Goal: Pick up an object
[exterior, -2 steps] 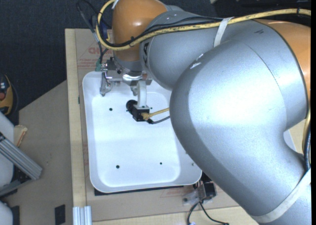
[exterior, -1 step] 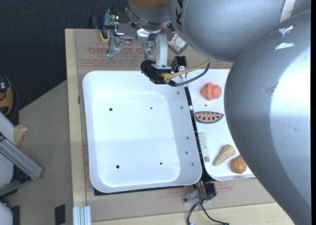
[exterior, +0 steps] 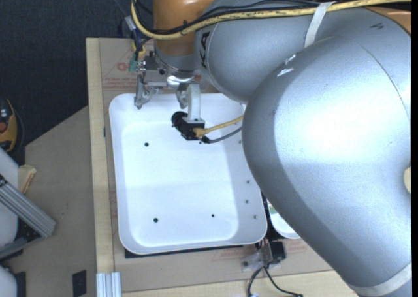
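Note:
My gripper hangs over the far end of the left white bin, close to its back rim. Its two grey fingers stand wide apart, so it is open, and only the white bin floor shows between them. The orange band and the thick grey arm reach in from the right and cover most of the right bin, of which a small sliver shows near the front. What lies in that bin is hidden by the arm.
The left bin's floor shows a few small dark dots. The bins rest on a tan wooden board. Metal rails and other gear lie off the board at the left.

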You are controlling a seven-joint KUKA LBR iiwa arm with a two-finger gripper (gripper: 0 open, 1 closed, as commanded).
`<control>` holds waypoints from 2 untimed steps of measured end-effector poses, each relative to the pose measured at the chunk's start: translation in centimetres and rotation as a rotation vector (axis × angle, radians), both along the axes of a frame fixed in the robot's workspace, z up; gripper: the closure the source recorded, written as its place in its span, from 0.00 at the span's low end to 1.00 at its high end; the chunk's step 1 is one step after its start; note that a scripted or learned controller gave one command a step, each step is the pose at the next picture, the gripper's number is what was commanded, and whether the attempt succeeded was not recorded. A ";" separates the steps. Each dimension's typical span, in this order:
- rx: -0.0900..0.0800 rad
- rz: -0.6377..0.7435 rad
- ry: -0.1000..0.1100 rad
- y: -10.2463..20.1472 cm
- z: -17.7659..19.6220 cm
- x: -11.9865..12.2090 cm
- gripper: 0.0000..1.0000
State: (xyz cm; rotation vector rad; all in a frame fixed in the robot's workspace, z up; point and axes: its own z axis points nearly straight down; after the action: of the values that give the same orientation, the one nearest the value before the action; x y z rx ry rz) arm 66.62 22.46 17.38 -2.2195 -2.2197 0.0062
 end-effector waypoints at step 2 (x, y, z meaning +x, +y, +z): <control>0.002 -0.003 -0.005 0.0 -7.8 -5.7 1.00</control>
State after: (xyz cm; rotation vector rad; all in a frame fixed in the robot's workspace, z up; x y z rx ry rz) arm 60.88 22.46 9.56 -2.2241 -2.2180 -0.0020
